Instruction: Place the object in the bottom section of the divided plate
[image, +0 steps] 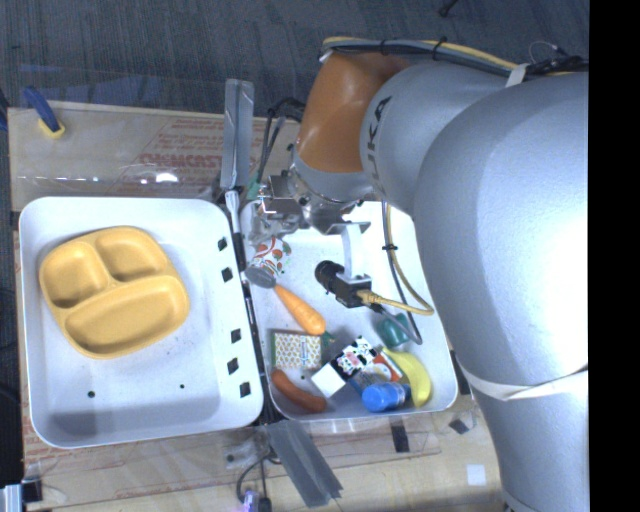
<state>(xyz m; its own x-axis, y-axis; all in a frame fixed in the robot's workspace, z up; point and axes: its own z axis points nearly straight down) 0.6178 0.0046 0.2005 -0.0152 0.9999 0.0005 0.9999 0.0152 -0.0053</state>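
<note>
Jaws: state cannot tell, over cup | plate: bare, at 9 o'clock | risk: crowded carrot and box may cause mis-grasp.

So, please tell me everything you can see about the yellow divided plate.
The divided plate is yellow and looks like matte plastic, with rounded corners. It has two small sections at the top and one large section at the bottom, split by raised ridges. It lies flat, slightly turned, in the upper part of the left bin. Nothing lies on it.
</note>
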